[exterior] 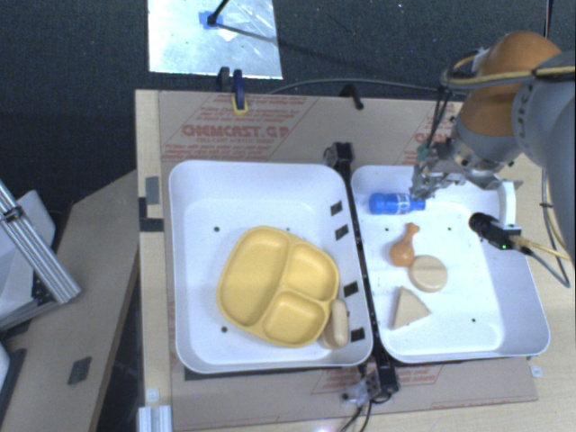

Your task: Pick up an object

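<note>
Two bins; jaws point(421, 190) near blue bottle point(391, 204) at rim, state unclear.

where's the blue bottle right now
The blue bottle lies on its side in the right bin, near its back left corner, just under the pincer and behind the orange pear-shaped toy.

A blue cylinder point(390, 204) lies sideways near the right bin's point(517, 309) back-left corner.

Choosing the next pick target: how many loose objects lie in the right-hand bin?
4. A blue cylinder at the bin's far left edge, beside the gripper; an orange pear-shaped piece mid-bin; a tan disc touching it; a tan wedge nearest the camera.
</note>
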### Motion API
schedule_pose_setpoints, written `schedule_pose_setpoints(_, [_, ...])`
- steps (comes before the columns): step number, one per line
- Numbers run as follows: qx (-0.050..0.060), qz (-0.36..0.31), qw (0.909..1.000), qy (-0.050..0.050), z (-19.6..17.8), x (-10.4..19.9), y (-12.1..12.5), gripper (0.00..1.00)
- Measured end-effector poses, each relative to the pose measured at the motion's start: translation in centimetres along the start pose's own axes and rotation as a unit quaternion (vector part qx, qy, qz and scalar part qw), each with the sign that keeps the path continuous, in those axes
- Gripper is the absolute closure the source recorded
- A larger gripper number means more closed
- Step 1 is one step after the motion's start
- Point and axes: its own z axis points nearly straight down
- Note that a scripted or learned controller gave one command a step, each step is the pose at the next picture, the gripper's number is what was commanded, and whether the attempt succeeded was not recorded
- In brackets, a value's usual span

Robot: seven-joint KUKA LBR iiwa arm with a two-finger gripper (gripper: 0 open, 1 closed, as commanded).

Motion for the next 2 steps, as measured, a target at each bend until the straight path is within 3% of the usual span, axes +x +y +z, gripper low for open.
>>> schedule_pose_setpoints(2, [0.002, 0.000, 1.0000, 0.000, -8.3, -0.5, 1.2, 1.00])
